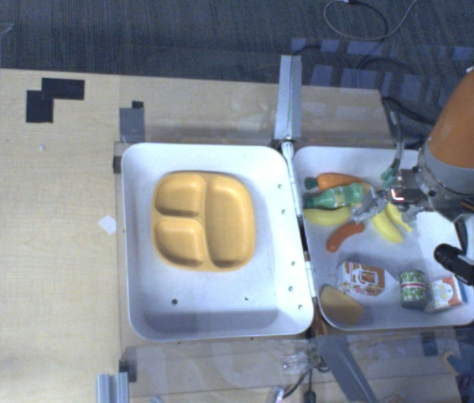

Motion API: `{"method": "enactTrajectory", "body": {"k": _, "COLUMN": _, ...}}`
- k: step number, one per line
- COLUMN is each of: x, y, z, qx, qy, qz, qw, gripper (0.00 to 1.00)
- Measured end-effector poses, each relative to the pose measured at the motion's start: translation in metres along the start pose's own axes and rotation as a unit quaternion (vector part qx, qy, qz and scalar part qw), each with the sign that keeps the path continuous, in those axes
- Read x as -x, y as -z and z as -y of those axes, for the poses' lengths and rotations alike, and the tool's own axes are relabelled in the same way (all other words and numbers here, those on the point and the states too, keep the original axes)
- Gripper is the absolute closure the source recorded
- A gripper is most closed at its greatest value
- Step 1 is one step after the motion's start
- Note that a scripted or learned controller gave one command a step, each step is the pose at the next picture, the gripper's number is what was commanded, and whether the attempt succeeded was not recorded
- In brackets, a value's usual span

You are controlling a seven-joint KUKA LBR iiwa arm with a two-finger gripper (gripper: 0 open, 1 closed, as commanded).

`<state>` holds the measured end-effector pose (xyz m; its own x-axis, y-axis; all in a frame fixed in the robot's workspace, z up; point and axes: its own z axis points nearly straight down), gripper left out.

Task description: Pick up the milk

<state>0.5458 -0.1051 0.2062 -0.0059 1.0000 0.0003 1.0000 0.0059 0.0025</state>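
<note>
Milk carton [362, 279] low in right bin [470, 313], claw [385, 198] well above it, grip state unclear.

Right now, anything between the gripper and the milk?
Nothing visible. The gripper sits over the bananas at the back of the right bin; the milk carton lies nearer the front, with bare bin floor between them.

Hemmed beside the milk carton [362, 279] by a brown piece [342, 306] and green can [413, 287], open above.
</note>
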Motion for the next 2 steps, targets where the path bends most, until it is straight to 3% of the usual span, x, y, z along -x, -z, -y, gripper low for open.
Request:
{"method": "enactTrajectory", "body": {"k": 1, "x": -0.021, "y": -0.092, "z": 0.041, "qx": 0.000, "qy": -0.040, "qz": 0.000, "qw": 0.9992, "gripper": 0.00}}
{"method": "enactTrajectory", "body": {"k": 2, "x": -0.032, "y": -0.021, "z": 0.057, "qx": 0.002, "qy": 0.092, "qz": 0.000, "qw": 0.9958, "gripper": 0.00}}
